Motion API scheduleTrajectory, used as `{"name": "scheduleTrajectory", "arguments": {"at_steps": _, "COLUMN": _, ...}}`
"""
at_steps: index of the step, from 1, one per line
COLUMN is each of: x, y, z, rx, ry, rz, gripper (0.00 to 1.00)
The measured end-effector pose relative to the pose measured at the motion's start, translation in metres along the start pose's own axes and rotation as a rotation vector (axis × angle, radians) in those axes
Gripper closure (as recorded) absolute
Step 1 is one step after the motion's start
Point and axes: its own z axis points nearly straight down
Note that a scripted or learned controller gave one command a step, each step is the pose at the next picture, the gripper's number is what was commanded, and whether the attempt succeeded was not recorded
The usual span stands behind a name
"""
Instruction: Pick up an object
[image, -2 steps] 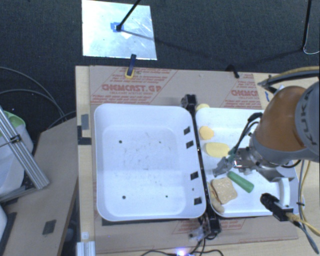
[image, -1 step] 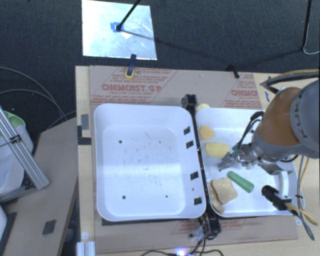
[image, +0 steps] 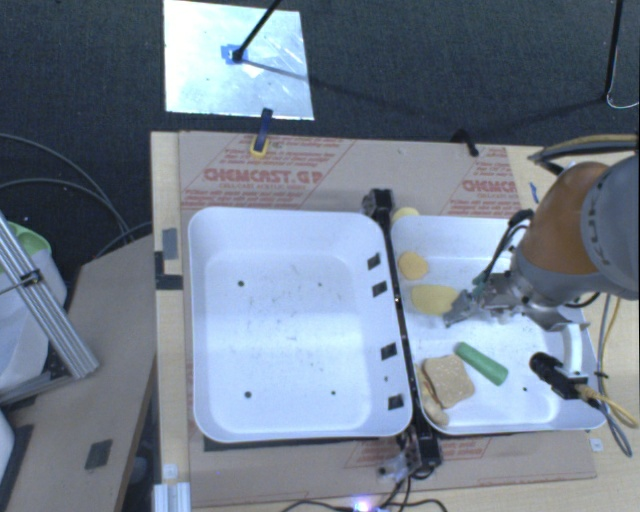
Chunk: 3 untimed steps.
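Nothing lifted yet: gripper (image: 462, 310) low in right white plastic bin (image: 500, 240), just beside pale yellow oval piece (image: 433, 297); finger state untellable.

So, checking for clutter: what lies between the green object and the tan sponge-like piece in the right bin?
Bare white bin floor separates the green object from the tan piece in the camera view.

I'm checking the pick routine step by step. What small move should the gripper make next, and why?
Probably a short descent toward the yellow object. The gripper sits right beside it in the right bin, with nothing visibly between its fingers, and the green piece and the sponge-like piece lie farther off.
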Motion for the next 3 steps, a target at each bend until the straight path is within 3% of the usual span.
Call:
{"name": "scheduleTrajectory", "arguments": {"at_steps": 1, "x": 0.052, "y": -0.069, "z": -0.089, "rx": -0.003, "ry": 0.003, "rz": -0.006, "gripper": 0.0}}
{"name": "scheduleTrajectory", "arguments": {"at_steps": 2, "x": 0.036, "y": -0.02, "z": -0.017, "rx": 0.004, "ry": 0.001, "rz": -0.005, "gripper": 0.0}}
{"name": "scheduleTrajectory", "arguments": {"at_steps": 3, "x": 0.057, "y": -0.069, "z": -0.088, "rx": -0.002, "ry": 0.003, "rz": -0.005, "gripper": 0.0}}
